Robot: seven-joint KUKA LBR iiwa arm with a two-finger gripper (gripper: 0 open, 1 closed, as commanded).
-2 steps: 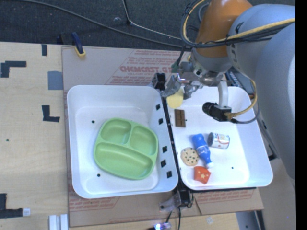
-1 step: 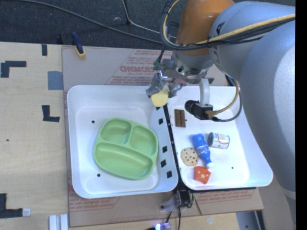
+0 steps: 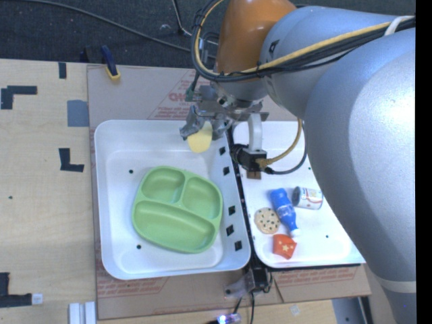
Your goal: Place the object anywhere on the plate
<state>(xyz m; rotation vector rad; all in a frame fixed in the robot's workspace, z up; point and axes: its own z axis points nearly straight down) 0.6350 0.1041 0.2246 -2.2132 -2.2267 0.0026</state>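
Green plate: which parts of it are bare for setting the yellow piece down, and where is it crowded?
All three compartments of the green plate lie bare. Crowding is in the right bin: cookie, blue bottle, red piece.

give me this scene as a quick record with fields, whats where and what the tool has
tool: over the left bin's far right corner, above the plate
held item: pale yellow object between the tool's fingers
plate: green, three compartments, in left bin
right bin: cookie, blue bottle, red item, small white packet
task state: object not yet on plate
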